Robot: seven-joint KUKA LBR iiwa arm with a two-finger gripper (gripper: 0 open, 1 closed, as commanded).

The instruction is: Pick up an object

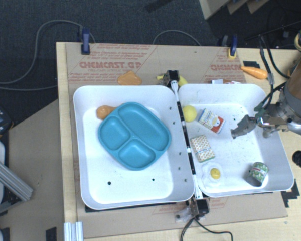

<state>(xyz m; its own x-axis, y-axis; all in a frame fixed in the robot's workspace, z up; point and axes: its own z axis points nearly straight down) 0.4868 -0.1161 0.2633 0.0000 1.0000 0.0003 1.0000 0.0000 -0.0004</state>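
five items surround the gripper (241, 128); its finger state cannot be told.

Left bin (85, 149) holds the tray (134, 134); right bin (278, 149) holds ball (189, 113), carton (211, 120) and box (202, 147), can (258, 172) far right.

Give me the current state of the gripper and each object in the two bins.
gripper: over the right bin, nothing visibly held.
blue divided plate: face up, left bin.
orange piece: at the plate's edge.
yellow ball: right bin, loose.
small carton: lying flat.
patterned packet: lying flat.
green can: on its side.
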